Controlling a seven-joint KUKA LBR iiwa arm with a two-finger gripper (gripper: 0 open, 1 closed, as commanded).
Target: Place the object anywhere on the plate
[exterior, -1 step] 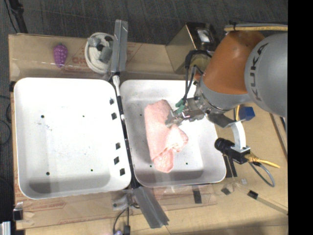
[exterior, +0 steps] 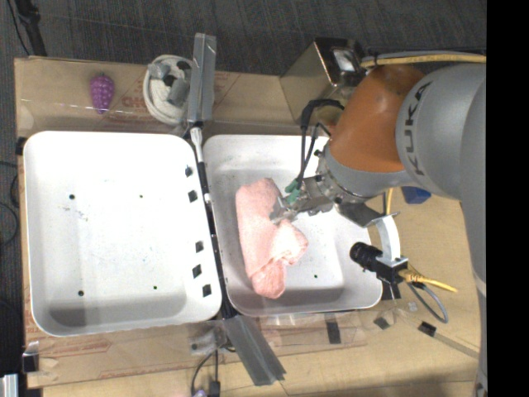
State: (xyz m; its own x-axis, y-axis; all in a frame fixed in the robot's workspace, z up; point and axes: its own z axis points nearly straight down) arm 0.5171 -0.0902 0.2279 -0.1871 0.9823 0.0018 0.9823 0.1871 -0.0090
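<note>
Gripper [exterior: 285, 205] sits low in the right bin [exterior: 331, 292], against the upper right edge of the pink cloth [exterior: 263, 238]; its grip state cannot be told. Largest, the left bin [exterior: 107, 222] lies alongside. Beyond the bins rest a white rope coil [exterior: 165, 85] and a small purple object [exterior: 102, 92].

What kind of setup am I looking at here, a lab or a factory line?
Most likely a robotics lab test bench: two white bins sit on a cardboard-topped bench, an arm reaches over a pink cloth, and loose cables trail beside it.
</note>
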